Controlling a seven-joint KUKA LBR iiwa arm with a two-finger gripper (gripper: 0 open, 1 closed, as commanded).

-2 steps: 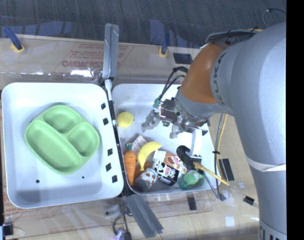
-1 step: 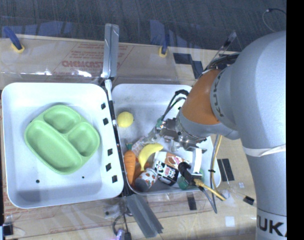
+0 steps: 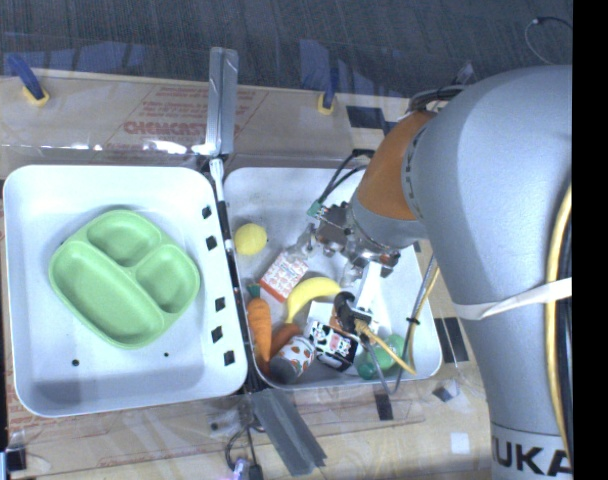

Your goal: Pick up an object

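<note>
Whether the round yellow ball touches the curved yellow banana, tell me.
Apart. The camera view shows a red-and-white carton and bare bin floor between the round yellow ball and the curved yellow banana.

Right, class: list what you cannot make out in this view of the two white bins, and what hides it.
Camera view: right side of the shallow white right-hand bin, covered by the grey arm.
Camera view: print on the small red-and-white carton, too small to read.
Camera view: green rounded thing in its near corner, partly covered by the robot.
</note>
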